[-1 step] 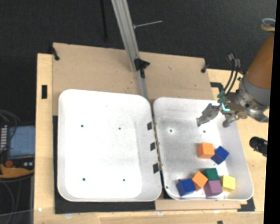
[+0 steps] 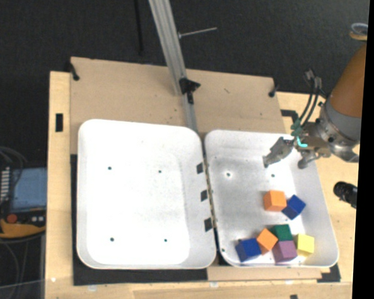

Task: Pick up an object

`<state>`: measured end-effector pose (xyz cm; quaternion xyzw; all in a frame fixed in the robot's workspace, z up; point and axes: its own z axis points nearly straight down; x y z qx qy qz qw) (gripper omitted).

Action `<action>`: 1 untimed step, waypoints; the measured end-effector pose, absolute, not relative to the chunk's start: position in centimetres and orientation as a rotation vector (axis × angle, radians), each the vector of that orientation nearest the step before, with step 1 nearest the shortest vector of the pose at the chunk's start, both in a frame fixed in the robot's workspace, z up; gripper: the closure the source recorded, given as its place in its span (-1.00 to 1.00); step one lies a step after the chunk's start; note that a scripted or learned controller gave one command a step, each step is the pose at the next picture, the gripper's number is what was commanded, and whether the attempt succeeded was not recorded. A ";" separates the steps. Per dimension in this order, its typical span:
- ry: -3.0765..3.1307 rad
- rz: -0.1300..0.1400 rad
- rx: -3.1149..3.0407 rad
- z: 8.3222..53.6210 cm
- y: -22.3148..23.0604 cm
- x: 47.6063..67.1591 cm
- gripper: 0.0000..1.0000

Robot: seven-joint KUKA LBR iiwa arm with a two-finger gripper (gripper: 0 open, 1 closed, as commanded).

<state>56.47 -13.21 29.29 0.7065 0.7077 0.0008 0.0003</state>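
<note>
Gripper hangs over the upper part of the right bin, coming in from the right. Fingers look spread apart with nothing between them; one finger points down-left toward the bin floor, the other sits near the right rim. Nothing held.

Task objects are all in the right bin, lower right area. Orange cube touching or just beside a blue cube, mid-right of the bin, below the gripper. Further down is a tight cluster against the lower rim: second blue cube, second orange cube, green cube, purple cube, yellow cube. Left bin has no cubes, just small dark dots on its floor.

Risks, as I judge them:
- Orange/blue pair is packed close, so a finger could land on top of the neighbour instead of beside the target, pushing both away or clamping two.
- Bottom cluster is worse, cubes touching on several sides, little gap for fingers, and the rim blocks one side.
- Cubes sit rotated at different angles; fingers closing on corners rather than flat faces could let a cube twist out.
- Gripper is offset up from every cube, so a straight descent here would close on bare bin floor.

Counts: bins 2, cubes 7 (blue 2, orange 2, green 1, purple 1, yellow 1), gripper 1. All on the tan worktop.
</note>
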 end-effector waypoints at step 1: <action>2.221 -0.007 2.225 23.2 -13.6 55.9 -1.00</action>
